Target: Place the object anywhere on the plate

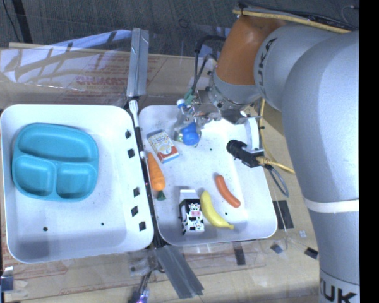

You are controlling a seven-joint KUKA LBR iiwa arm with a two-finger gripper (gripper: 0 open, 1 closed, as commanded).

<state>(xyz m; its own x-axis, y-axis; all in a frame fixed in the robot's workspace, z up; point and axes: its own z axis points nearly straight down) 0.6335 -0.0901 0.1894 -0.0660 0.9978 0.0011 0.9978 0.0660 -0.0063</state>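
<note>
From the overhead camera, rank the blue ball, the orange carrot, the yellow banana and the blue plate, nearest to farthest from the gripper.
1. Small blue ball: right at the gripper, top of the right bin.
2. Orange carrot: right bin's left edge.
3. Yellow banana: right bin's lower part.
4. Blue divided plate: left bin.

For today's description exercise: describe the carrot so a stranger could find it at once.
Look in the right bin, along its left wall. The carrot lies there lengthwise, below a small box. It is plain orange and tapered with a green end, unlike the redder sausage and the yellow banana.
</note>
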